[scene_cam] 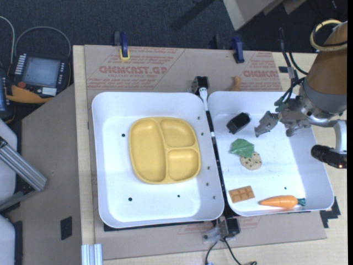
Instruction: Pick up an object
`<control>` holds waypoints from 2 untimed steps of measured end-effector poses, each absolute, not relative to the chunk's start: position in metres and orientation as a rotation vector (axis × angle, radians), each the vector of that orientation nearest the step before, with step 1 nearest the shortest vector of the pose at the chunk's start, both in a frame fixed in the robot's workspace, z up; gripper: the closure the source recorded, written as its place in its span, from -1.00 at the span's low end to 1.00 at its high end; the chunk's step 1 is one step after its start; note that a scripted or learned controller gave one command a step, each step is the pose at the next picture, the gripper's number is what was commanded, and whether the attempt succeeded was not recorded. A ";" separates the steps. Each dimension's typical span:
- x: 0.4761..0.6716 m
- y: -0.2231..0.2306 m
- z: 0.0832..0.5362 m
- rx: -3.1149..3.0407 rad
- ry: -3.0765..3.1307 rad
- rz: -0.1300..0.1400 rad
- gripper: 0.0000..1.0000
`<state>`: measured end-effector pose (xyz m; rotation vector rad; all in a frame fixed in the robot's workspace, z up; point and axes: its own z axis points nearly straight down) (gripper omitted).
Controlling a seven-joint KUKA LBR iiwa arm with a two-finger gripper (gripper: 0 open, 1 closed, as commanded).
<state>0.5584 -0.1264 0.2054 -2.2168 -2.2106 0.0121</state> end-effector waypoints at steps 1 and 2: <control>0.561 -0.126 0.212 -2.221 -2.221 0.000 -1.00; 0.552 -0.130 0.164 -2.219 -2.216 0.005 -1.00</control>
